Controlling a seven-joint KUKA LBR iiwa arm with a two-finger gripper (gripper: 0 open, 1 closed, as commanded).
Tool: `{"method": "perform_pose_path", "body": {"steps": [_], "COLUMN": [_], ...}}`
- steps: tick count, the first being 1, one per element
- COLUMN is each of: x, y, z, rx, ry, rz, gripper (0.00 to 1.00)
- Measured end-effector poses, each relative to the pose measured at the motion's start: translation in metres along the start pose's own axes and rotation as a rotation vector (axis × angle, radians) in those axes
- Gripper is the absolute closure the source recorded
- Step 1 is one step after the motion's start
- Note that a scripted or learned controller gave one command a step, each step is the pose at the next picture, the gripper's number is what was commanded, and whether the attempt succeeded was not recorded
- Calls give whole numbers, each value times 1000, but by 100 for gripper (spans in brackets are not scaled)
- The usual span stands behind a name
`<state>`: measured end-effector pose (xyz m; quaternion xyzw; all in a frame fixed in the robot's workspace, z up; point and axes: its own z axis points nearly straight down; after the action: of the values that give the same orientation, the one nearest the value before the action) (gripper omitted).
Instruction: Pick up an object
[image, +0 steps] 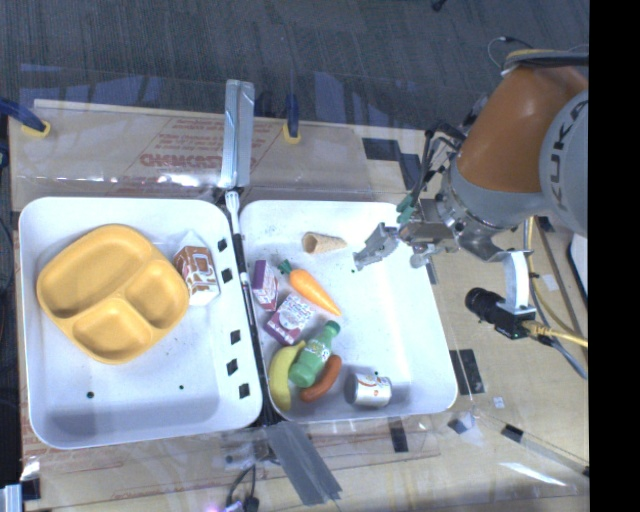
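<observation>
My gripper (372, 248) hangs over the upper right part of the right bin (410, 330), its fingers pointing left with nothing between them. An ice cream cone (323, 241) lies just to its left. Lower in the bin sit a carrot (312, 289), a purple packet (264, 282), a pink-and-white packet (290, 315), a green bottle (315, 353), a banana (281, 375), a red sausage (321, 381) and a silver can (369, 390).
The left bin (120, 410) holds a yellow divided plate (110, 291) and a small brown-and-white carton (198, 273). A metal bar (238, 135) stands upright behind the divider between the bins.
</observation>
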<state>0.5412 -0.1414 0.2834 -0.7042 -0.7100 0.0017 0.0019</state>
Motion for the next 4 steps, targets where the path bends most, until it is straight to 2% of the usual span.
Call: {"method": "perform_pose_path", "body": {"steps": [1, 2, 3, 4], "x": [28, 45, 35, 38], "y": [29, 27, 41, 38], "z": [116, 60, 152, 193], "rx": [1, -3, 2, 1], "ry": [0, -1, 1, 0], "rz": [-157, -27, 173, 179], "gripper": [0, 0, 0, 0]}}
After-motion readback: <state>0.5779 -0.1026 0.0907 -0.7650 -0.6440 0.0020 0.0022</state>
